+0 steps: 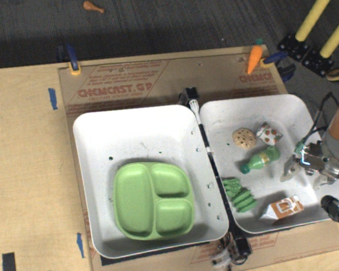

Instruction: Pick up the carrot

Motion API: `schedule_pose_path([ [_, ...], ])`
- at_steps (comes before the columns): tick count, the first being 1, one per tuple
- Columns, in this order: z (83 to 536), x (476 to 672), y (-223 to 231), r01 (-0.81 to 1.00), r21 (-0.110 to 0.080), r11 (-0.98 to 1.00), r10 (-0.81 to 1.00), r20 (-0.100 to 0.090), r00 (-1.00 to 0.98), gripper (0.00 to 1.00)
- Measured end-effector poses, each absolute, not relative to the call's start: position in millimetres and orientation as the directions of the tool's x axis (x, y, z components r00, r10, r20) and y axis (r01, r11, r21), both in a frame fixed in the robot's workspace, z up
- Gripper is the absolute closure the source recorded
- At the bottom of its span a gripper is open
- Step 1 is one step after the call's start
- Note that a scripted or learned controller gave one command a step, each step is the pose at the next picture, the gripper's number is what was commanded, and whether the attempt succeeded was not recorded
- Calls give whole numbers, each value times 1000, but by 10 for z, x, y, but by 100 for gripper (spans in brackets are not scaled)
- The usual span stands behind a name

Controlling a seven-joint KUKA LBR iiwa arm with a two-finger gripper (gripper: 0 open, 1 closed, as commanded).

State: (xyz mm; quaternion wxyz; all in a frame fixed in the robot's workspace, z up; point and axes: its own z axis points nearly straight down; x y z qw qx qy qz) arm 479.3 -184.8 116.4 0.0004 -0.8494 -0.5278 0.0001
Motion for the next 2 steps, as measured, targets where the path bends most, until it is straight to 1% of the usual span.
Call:
schedule_pose_path([
  [1, 1013, 4791, -2079, 994, -7, -106, 994, 9, 107, 0],
  [2, 896, 4802, -1694, 822, 5, -569, 822, 0, 569, 0],
])
